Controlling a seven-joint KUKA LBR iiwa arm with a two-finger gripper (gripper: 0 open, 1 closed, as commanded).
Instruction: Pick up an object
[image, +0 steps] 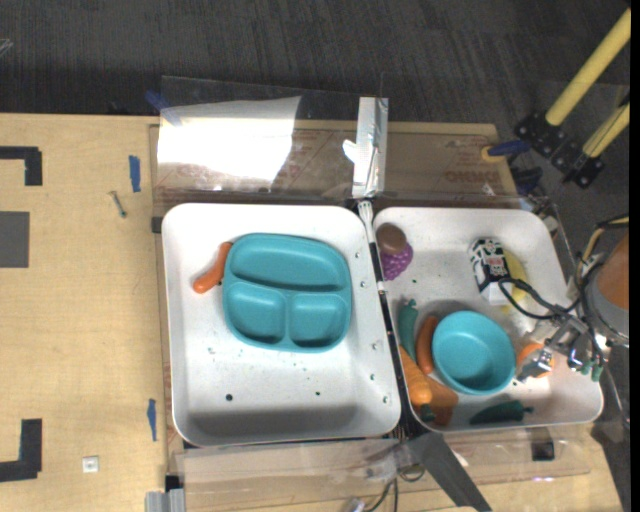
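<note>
End effector (562, 345) at right bin's (440, 232) edge, teal bowl (473, 350) beside (cables near)

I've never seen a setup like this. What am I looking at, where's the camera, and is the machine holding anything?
One camera looks down at a slant on a wooden bench with two shallow white bins. The left bin holds a teal divided plate with an orange carrot-like toy at its edge. The right bin holds a teal bowl, a purple toy, a small black-and-white item and orange pieces. The robot arm enters from the right; its gripper sits beside the bowl. Whether it holds anything is unclear.
</note>
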